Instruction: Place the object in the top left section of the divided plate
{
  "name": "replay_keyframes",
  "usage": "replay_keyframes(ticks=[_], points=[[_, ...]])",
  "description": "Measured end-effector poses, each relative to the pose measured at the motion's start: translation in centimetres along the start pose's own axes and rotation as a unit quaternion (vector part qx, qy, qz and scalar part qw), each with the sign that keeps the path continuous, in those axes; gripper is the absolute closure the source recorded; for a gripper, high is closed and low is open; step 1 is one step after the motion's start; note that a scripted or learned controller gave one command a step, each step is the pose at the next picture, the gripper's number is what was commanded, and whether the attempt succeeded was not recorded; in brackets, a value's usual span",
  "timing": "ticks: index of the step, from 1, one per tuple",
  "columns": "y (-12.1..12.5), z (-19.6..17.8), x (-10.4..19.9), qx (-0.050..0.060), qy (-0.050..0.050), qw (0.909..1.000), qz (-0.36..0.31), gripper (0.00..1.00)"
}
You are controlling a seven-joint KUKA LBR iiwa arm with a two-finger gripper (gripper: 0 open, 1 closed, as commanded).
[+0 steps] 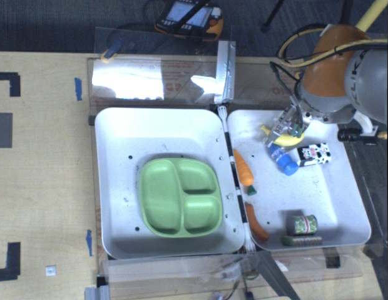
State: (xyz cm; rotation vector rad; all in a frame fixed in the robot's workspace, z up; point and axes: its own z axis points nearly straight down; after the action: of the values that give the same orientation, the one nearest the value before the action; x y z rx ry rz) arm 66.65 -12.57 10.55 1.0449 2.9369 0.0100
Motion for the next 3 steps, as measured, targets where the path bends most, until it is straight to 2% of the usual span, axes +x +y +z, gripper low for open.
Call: replay_keyframes(ticks=[1, 2, 3], points=[[0.5, -7.8, 5.1, 0.007, 0.010, 0.9999, 0.002, 1.00], [0.3, 1.9, 4.6, 0.004, 0.008, 0.9980, -0.062, 1.00], [6.2, -7.8, 5.6, 0.005, 0.011, 0.9952, -0.097, 1.00]])
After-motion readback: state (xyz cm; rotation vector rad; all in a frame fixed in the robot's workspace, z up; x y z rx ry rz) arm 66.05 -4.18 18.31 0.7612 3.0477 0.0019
